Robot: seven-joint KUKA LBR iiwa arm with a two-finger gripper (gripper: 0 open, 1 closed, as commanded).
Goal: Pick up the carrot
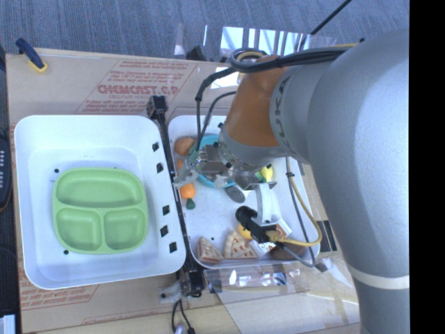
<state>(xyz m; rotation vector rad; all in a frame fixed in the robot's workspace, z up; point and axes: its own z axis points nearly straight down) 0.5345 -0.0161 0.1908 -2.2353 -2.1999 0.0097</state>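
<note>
1. Overhead, at a slant: two shallow white bins sit side by side on the bench, the left white bin (31, 152) and the right white bin (217, 218), their walls touching along a seam.
2. A pale green plastic plate with three compartments (101, 211) lies flat in the middle of the left white bin.
3. The grey arm with its orange band (254, 113) reaches in from the right and covers the far and right parts of the right white bin.
4. The gripper (191, 172) sits low over the left side of the right white bin, near the seam wall. Whether the claw is released or clenched cannot be told, as its metal parts merge with the clutter.
5. The small orange carrot with a green end (188, 192) lies on the floor of the right white bin, by its left wall. In the view it is just below the gripper. Contact between the two cannot be judged.
6. A rounded orange-tan piece (184, 145) lies by the same wall, just above the gripper in the view.
7. A teal curved piece (208, 181) lies just right of the carrot, partly hidden by the wrist.
8. A small yellow-green piece (268, 176) peeks out beside the wrist.
9. Two tan wedge-shaped pieces (208, 250) (238, 243) lie side by side at the near edge of the right white bin.
10. A brown sheet with red print (132, 89) lies under the bins, and a blue and yellow clamp (31, 56) sits at its far left corner.
11. Black clips (167, 186) run along the seam.
</note>
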